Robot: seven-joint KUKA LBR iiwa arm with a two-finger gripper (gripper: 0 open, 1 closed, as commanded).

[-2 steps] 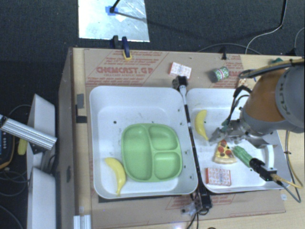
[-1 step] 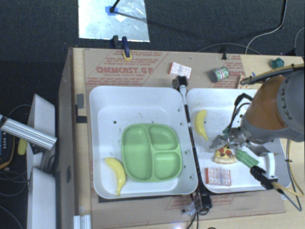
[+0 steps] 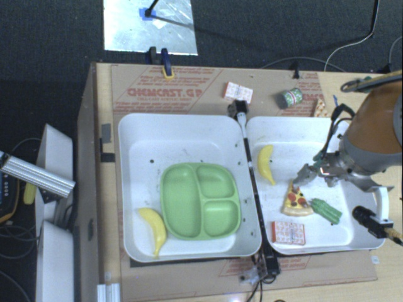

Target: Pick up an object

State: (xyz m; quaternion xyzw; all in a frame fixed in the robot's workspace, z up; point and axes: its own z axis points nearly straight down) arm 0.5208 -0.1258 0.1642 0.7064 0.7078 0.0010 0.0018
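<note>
Camera view: two white bins sit side by side on the table. The left bin holds a green divided plate and a banana at its lower left. The right bin holds a second banana near the divider, a pizza slice toy, a green object just beside it, and a patterned card. The gripper hangs just above the pizza slice, nothing between its fingers; whether they are apart or together cannot be told.
</note>
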